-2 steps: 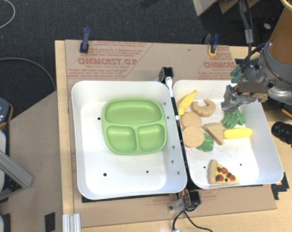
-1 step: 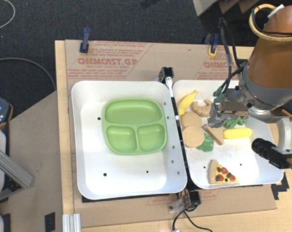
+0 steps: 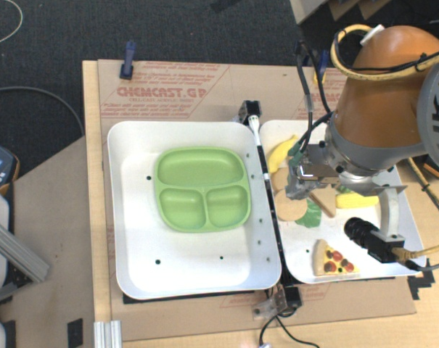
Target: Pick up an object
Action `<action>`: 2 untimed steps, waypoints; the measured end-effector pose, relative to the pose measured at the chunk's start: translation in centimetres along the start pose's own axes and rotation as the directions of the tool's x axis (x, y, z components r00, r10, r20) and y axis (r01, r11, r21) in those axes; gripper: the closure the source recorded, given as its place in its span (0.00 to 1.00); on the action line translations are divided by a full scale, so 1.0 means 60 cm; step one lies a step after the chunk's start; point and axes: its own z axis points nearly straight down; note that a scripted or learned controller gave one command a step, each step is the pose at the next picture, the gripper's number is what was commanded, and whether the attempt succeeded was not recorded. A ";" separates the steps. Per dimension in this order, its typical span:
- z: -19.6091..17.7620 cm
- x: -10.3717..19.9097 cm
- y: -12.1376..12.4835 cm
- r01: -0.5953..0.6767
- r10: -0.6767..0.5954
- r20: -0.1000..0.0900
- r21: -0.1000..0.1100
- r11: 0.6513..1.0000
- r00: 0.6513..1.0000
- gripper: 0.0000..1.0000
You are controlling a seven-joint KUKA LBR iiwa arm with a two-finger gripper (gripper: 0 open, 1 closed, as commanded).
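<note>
Nothing's picked up yet as far as we can see. The arm (image 3: 382,85) reaches in from the right and hangs low over the right bin (image 3: 299,267), wrist pointing down, with the tool (image 3: 300,183) sitting right among the toy food near the banana (image 3: 281,153) and a tan round piece (image 3: 290,209). The pizza slice (image 3: 333,259) lies untouched at the near side. The green tray (image 3: 202,188) sits in the left bin (image 3: 132,216). Can't tell how the tool's set.
</note>
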 end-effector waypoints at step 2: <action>-0.196 0.102 0.002 0.003 -0.003 -0.004 -0.023 1.000 1.000 1.00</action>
